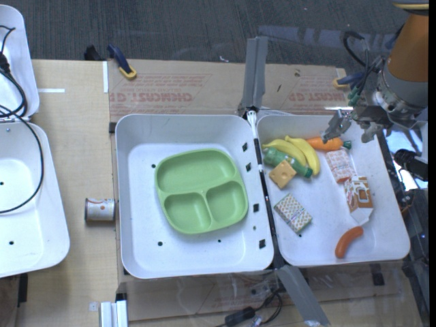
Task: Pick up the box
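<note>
Item: box [293, 212], small, flat, patterned cardboard, lying on the floor of the right bin [388, 247]. Position relative to the claw: the gripper [338, 127] hangs at the far edge of that bin, over the orange carrot [323, 142], and the box lies well apart from it, toward the near rim and off toward the divider between the two bins; in the camera view that reads as down and to the left of the claw. Between claw and box: a yellow banana [300, 151], a green bottle [286, 161] and a cheese wedge [282, 174], the wedge nearest the box but not touching it. Away from the divider relative to the box: two printed packets [347, 181] and a sausage [348, 241], all clear of it. Orientation: the box lies flat, broad face up, long axis on a diagonal, one end pointing toward the divider and far side, the other toward the near rim and the sausage; its short sides offer the narrower span. Claw state: two fingers hang downward with a narrow gap visible between them and nothing held. Judgement: the coming move is a travel across the fruit cluster toward the near side, with a wrist turn to set the fingers across the box's short axis. Neighbouring bin: green divided plate [201, 191], not involved
</note>
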Controlling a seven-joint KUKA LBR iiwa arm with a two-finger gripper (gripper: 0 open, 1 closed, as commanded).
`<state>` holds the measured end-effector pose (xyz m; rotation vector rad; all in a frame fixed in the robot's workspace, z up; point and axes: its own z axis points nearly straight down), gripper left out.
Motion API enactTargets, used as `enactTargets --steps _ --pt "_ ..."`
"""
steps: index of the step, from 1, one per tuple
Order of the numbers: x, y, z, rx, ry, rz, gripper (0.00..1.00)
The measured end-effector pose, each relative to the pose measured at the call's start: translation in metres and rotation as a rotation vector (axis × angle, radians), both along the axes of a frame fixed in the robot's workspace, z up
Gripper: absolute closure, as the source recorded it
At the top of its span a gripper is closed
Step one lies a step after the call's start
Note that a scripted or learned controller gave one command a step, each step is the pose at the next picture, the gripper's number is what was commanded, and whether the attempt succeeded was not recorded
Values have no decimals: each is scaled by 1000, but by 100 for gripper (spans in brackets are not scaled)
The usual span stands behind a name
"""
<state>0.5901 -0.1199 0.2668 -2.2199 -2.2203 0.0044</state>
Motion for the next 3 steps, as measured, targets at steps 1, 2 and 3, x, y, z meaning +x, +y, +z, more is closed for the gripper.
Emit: enactTargets --steps 1,2,3 --pt "-15 26 -38 -1 2 -335 0" --pt "-37 -19 -164 0 -2 -401 0" --pt "-38 -20 -156 -1 0 -406 100"
